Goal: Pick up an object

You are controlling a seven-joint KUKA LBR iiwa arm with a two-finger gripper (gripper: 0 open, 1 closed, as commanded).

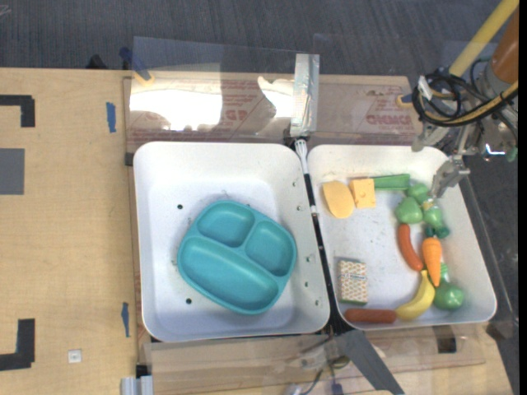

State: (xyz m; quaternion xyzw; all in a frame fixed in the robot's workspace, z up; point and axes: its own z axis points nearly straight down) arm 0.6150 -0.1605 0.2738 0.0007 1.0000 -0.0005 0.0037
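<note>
The gripper (449, 175) hangs over the back right corner of the right bin (486, 299). Finger state cannot be determined. The nearest object, a green toy vegetable (409, 211), lies just beside the tip, toward the camera and leftward; nothing is grasped.

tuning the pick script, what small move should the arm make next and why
Probably lower the end effector a little further into the right white bin. It hangs at the bin's far right corner, just above the green plastic toy vegetable near the green stick, with nothing seen between its tips.
</note>
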